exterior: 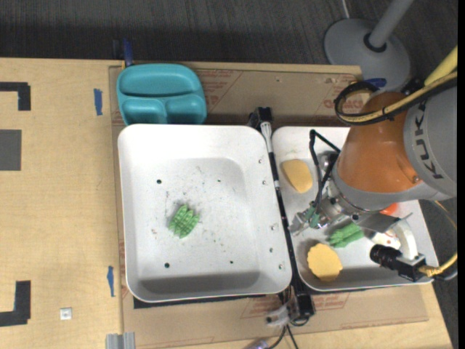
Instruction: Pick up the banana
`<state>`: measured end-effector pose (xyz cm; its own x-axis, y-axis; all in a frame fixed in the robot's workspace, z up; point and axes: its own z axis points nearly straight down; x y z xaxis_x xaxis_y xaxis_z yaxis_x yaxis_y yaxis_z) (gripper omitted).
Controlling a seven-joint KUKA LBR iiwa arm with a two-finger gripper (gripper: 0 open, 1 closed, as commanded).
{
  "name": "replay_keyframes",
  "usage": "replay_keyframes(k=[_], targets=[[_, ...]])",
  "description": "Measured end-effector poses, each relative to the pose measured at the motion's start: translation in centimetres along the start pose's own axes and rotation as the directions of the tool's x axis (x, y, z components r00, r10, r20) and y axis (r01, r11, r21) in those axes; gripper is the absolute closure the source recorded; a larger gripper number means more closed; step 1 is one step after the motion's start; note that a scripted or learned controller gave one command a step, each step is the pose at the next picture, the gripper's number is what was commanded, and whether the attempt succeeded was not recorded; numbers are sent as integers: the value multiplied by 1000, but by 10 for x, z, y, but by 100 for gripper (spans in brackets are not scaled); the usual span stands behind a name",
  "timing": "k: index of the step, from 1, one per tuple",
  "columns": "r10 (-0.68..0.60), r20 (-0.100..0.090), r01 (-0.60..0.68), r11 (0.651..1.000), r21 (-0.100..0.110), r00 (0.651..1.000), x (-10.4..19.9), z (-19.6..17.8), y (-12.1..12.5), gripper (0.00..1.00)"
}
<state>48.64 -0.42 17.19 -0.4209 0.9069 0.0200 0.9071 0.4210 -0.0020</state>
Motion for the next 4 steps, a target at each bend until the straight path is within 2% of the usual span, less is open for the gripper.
replay_keyframes(k=[1,2,3,4], targets=[[1,1,-1,1000,-2,1000,0,0,0,0],[-477,18,477,879,7,879,39,-12,15,0],[-588,16,588,809,10,809,102,44,40,0],[-475,17,475,880,9,880,142,89,59,0]])
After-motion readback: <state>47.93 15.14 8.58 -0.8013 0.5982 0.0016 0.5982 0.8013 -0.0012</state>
